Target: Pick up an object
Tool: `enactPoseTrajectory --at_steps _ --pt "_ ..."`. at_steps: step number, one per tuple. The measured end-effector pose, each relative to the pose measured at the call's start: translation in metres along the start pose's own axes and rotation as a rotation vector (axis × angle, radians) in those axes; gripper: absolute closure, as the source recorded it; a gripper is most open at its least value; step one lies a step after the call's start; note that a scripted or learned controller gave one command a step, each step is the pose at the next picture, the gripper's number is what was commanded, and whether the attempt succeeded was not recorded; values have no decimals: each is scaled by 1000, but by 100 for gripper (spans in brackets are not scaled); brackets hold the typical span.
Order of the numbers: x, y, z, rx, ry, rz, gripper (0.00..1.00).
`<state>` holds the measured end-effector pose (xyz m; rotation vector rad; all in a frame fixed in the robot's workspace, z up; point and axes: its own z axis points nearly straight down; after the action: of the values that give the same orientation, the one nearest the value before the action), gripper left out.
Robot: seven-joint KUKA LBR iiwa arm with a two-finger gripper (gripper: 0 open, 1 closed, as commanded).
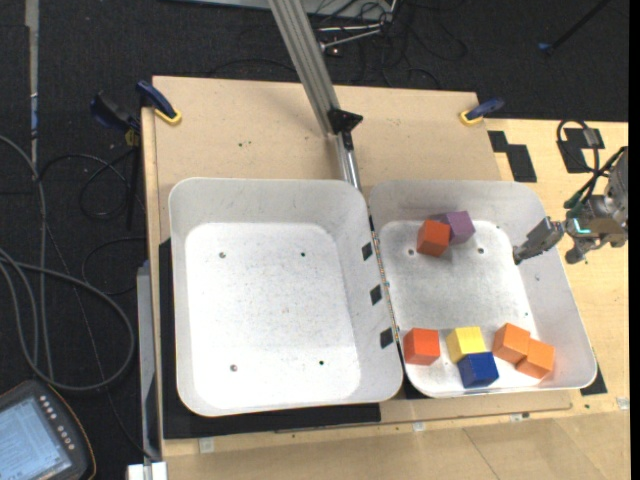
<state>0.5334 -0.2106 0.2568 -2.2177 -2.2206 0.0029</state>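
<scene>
Blocks crowd the near edge of your right bin (560, 298), all matte, hard-edged cubes.

You have an orange cube (422, 346), a yellow cube (465, 342) and a blue cube (479, 369) packed together, with two orange blocks (525, 349) touching at the near right corner. Farther back, another orange cube (434, 237) presses against a purple cube (460, 225). Your left bin (180, 268) is speckled white plastic with rounded corners, sitting on the plywood table (250, 128). Your end effector (555, 240) hangs over the right bin's right rim, holding nothing, fingers spread slightly; the arm behind it is cut off.
</scene>
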Motion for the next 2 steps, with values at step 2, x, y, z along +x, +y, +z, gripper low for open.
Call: enactPoseTrajectory --at_steps 2 --pt "-10 0 53 2 0 3 0"
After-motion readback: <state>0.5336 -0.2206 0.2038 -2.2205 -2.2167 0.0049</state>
